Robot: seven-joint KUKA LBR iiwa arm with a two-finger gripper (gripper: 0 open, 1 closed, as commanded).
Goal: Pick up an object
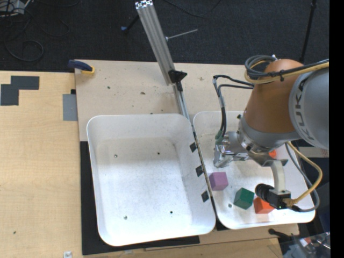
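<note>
Observed from the fixed overhead view: the grey arm (pixel 301 112), with its orange band above the wrist, reaches in from the right and hangs over the right bin (pixel 306 215). Its claw (pixel 223 159) sits low at the left side of that bin, close to the divider where the two bins meet. Whether the claw is open or closed cannot be told; the metal parts are small and partly masked by the wrist.

Contents of the right bin: a purple cube (pixel 218 180) lies just below the claw, near it, at the bin's left edge; contact between the two cannot be confirmed. A green cube (pixel 243 198) lies nearer the camera and to the right of the purple one, apart from it. An orange-red block (pixel 262 205) sits just beside the green cube on its right, partly covered by a black cable fitting.

The left bin (pixel 102 144) shows a speckled white floor. A silver extruded rail (pixel 158 42) stands tilted on the far side of the counter (pixel 129 85). A blue-and-yellow clamp (pixel 80 66) rests at the counter's far-left corner.
</note>
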